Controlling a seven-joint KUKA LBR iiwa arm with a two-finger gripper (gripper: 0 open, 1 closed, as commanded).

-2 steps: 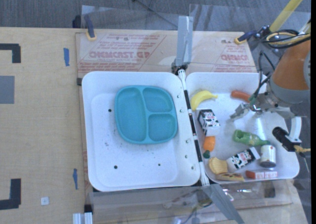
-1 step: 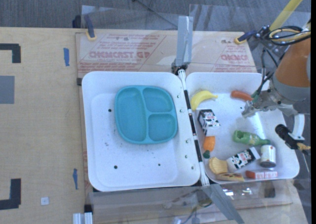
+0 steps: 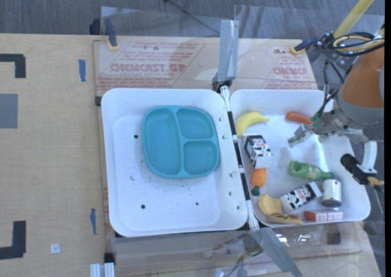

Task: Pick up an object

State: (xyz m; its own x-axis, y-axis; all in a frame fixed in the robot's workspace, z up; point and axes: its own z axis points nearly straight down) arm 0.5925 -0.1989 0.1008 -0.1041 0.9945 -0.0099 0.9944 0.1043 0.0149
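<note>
Gripper point(image 3: 303, 132) low in right bin point(image 3: 360, 208), upper part, between carrot point(image 3: 299, 117) and green bottle point(image 3: 310, 170). Fingers apart, nothing between them. Banana point(image 3: 249, 121) near divider, cow-print carton point(image 3: 259, 150) below it, small can point(image 3: 332, 191) toward front right. Teal divided plate point(image 3: 181, 141) alone in left bin point(image 3: 122, 166).
</note>
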